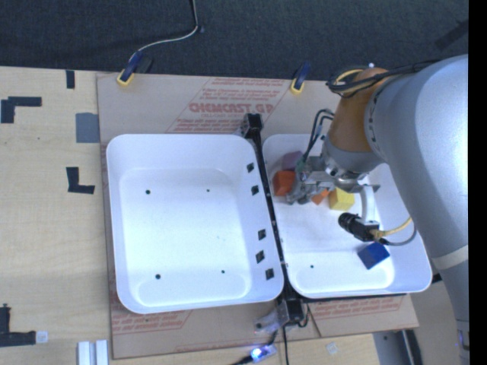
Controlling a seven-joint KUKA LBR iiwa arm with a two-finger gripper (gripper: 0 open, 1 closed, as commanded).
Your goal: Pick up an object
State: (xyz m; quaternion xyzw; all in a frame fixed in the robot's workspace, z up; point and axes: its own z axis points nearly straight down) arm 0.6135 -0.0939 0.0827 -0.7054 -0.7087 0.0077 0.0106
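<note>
The right bin (335,280) holds several small objects: a purple piece (291,160) near its back left, an orange-red block (284,182) just below it, a small orange piece (322,197), a yellow block (343,200) and a blue block (373,255) near the front right. My gripper (302,192) is low in this bin, right beside the orange-red block and the small orange piece. Its fingertips are dark and merge with the objects.
The left bin (183,226) stands beside the right one, with a black divider strip (262,204) between them. The big grey arm (426,143) covers the right bin's right side. A black cable fitting (358,226) hangs near the blue block.
</note>
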